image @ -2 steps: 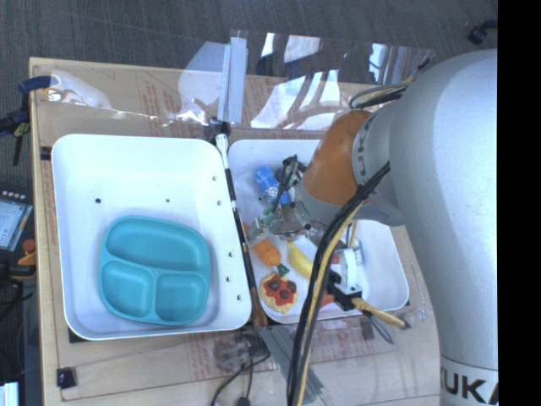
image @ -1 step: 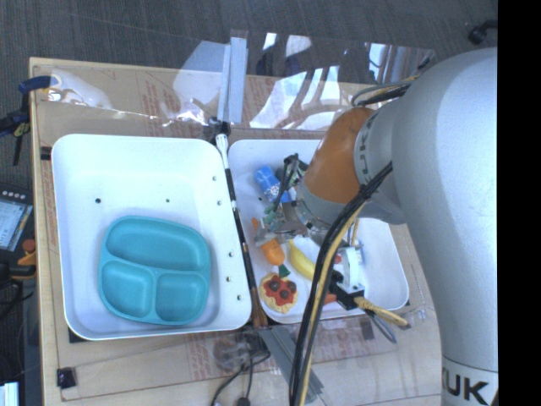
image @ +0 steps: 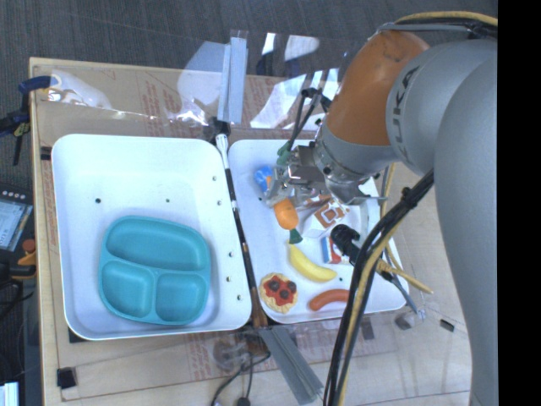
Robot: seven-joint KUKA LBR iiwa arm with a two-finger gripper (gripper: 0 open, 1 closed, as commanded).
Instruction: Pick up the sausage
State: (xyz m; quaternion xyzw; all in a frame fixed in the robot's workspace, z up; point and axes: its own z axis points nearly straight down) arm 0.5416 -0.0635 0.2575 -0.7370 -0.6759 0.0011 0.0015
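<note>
Camera view is being looked down at a slant over two shallow white bins on the tabletop (image: 127,108). In the right-hand white bin (image: 254,163), the small reddish-orange plastic sausage (image: 328,299) is being left lying flat near the front edge, just beside a round tart-like toy with red berries (image: 280,292) and below a yellow plastic banana (image: 309,265). It is being shown as a short, smooth, slightly curved tube, untouched. The two-finger tool (image: 292,180) is being held over the back half of the same bin, near an orange round toy (image: 286,215) and a small blue toy (image: 264,178), well apart from the sausage. Whether the tool is open or closed cannot be told. The pick is being judged as not yet begun: approach, closing and lifting are all being left to do. A teal divided plate (image: 156,269) is being kept in the left-hand white bin (image: 76,159).
</note>
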